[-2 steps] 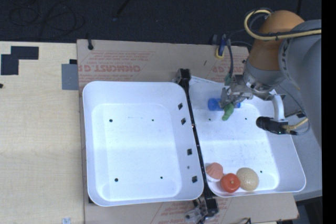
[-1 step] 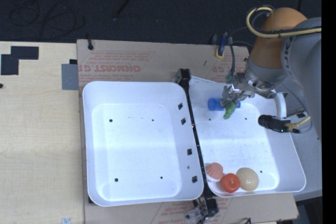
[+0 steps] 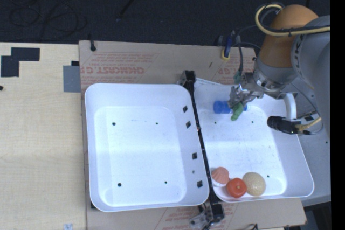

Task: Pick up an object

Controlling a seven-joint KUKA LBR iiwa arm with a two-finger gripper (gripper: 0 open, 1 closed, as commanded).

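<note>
Bench: a pale wooden top with a cardboard sheet (image 3: 135, 62) under two shallow white bins; dark floor and loose cables lie beyond.

Bins: the left bin (image 3: 97, 116) sits well away from the tool, across the black divider clips (image 3: 193, 126); the right bin (image 3: 302, 169) is the one the arm works over.

Tool: the gripper (image 3: 238, 100) hangs low over the far end of the right bin, its grey and orange arm (image 3: 285, 46) reaching in behind it.

Tool state: the fingers are blurred into a dark cluster, so I cannot tell whether they are spread or pinching.

Nearest things: a blue object (image 3: 221, 107) lies just beside the tool on its divider side; a green object (image 3: 236, 113) sits right under the tool tip, seemingly touching it.

Held or not: neither object can be seen clearly between the fingers, so no grasp can be claimed.

Far things: a pink shell-like piece (image 3: 219, 174), a red tomato-like ball (image 3: 236, 187) and a tan ball (image 3: 254, 183) crowd the near corner, well apart from the tool.

Step in hand: probably closing on the green object.

Doing it well: centre the fingers over one object alone, keep the blue one out of the pinch, close fully, then lift straight up before moving sideways.

Risk: the two objects lie so close that a skewed pinch may only nudge them.
</note>
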